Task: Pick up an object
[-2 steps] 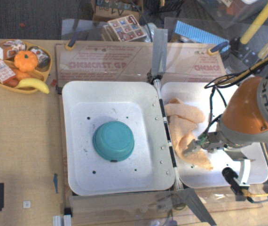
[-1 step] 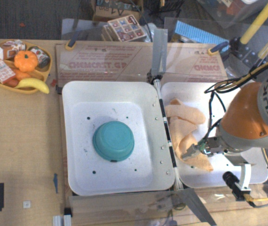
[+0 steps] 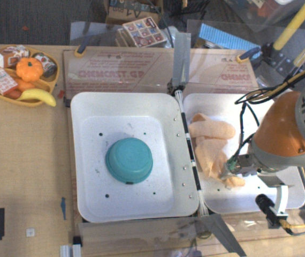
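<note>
**Bright bins, soft detail, dark top edge**

Even, diffuse light falls from overhead. The two white bins are the brightest areas: the left bin (image 3: 88,116) reads clean white, while the right bin (image 3: 291,194) is nearly blown out toward 3 o'clock, its floor losing texture. The teal bowl (image 3: 129,160) casts only a faint, soft shadow toward 6 o'clock. The tan surface (image 3: 24,170) at 9 o'clock is evenly lit with no glare. Clear sheeting (image 3: 233,20) at 1 o'clock catches pale reflections. The floor at 11 o'clock falls dim. Overall sharpness is modest; the arm (image 3: 286,133) looks slightly smeared, and the tool (image 3: 233,167) is too blurred for fine detail.
</note>
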{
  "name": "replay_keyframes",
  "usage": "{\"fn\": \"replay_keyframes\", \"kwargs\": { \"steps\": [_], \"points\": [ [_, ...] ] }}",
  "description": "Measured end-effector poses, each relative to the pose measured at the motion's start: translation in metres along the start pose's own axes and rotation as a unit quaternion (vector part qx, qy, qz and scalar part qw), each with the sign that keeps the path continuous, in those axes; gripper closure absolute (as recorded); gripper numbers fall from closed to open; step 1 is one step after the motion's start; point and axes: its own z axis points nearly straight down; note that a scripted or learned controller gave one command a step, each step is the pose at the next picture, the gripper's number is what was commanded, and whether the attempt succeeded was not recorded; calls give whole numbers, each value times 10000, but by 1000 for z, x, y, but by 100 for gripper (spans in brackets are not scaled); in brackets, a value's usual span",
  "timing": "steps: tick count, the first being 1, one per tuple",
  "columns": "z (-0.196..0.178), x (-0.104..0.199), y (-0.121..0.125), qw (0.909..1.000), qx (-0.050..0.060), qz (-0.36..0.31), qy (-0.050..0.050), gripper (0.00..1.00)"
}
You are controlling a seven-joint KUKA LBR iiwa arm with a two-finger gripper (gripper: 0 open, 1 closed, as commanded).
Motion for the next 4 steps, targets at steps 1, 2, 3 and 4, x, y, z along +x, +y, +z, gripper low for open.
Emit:
{"fn": "replay_keyframes", "kwargs": {
  "steps": [1,2,3,4],
  "points": [
    [0,0,0,10000,3,0,0,0],
    [-7,-1,-1,10000,19,22,-1,100],
    [-7,-1,-1,10000,20,23,0,0],
    [-16,-2,-2,10000,29,46,-2,100]
  ]
}}
